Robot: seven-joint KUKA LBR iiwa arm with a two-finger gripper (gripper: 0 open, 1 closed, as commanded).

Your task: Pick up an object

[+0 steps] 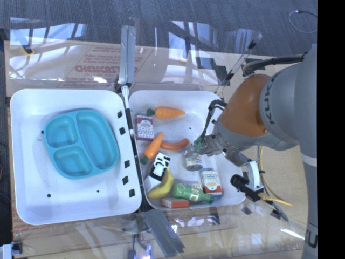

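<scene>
On the table sit 2 shallow white bins side by side. The left bin [27, 161] carries a blue divided plate [81, 143] with 3 compartments, lying flat toward its middle. The right bin [202, 99] holds a scatter of toy food. At its far side lies an orange carrot [169, 112] with a green top, and just left of it a small red and white carton [144, 127]. A 2nd carrot [153, 145] lies slanted near the bin's left wall, and a reddish sausage [175, 144] lies just right of it. Nearer, a black and white item [159, 166] rests beside a yellow banana [163, 186]. A green bottle [192, 193] lies on its side along the near wall, touching a small orange-red box [174, 203] at its left end. A little juice carton [210, 181] with an orange label stands just right of the bottle.

The grey arm with its orange band [248, 109] reaches in from the right. The tool [200, 144] hangs low over the right half of the right bin, directly above a small silver can [193, 161], which sits between the sausage and the juice carton. Whether the tool's parts are apart or together cannot be told from this angle, and nothing is seen clamped in it.
</scene>
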